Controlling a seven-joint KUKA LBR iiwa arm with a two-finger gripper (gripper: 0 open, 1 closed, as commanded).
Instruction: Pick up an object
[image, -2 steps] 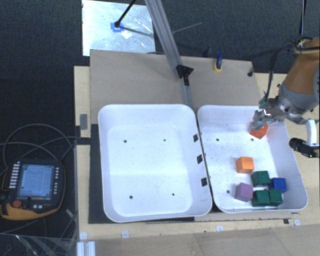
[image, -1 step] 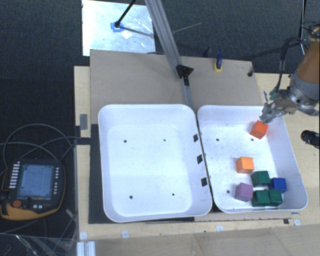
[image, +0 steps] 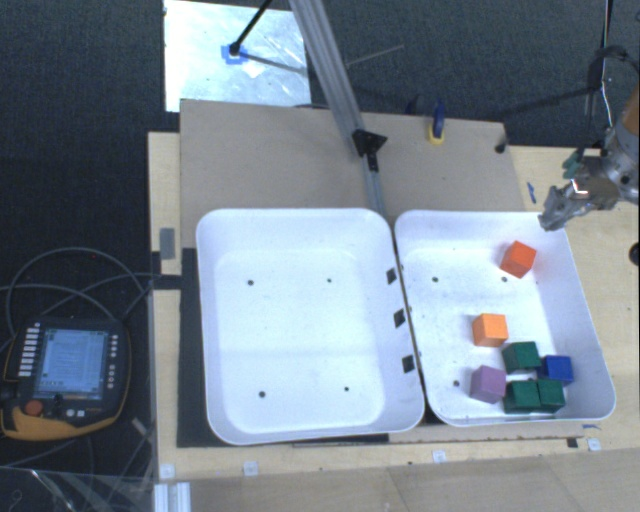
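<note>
Orange cube (image: 518, 258) lies nearest my gripper (image: 556, 215), inside the right bin (image: 585, 300). I cannot tell its opening; I should descend straight over the cube.

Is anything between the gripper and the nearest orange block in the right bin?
Nothing visible. The gripper sits at the right bin's upper right corner, and the orange block lies just below and left of it, apart from the other blocks.

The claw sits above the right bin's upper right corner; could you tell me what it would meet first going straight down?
Probably the right bin's rim or the bench beside it; the claw looks outside the blocks, with the tilted orange cube nearest. Depth is unclear.
</note>
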